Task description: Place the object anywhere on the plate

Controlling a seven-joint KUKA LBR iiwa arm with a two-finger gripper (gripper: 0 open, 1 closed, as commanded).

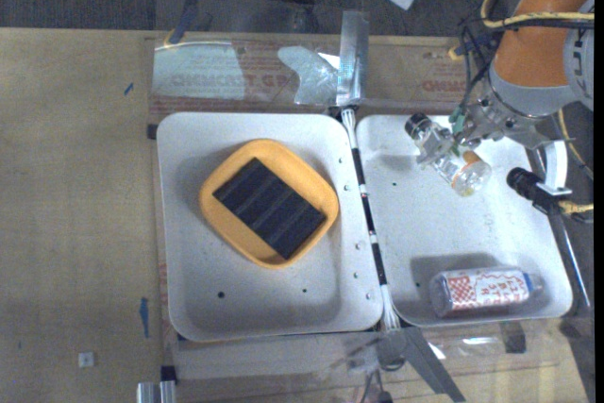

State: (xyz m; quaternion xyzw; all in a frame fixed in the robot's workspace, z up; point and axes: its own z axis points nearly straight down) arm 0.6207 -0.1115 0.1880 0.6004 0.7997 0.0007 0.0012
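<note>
Fingers of the gripper [444,149] are seen at the upper part of the right bin [406,297], but whether they are apart or together cannot be told. The bottle [483,289], lying lengthwise left to right at the lower right of the frame, is found well below them, while the plate [219,189] is placed left, in the other bin.

The robot arm [528,80] is grey with a big round orange band near its end. Yellow and black cables loop over the top of it. Its hand [444,146] is small, made of shiny silver metal and clear parts.
</note>
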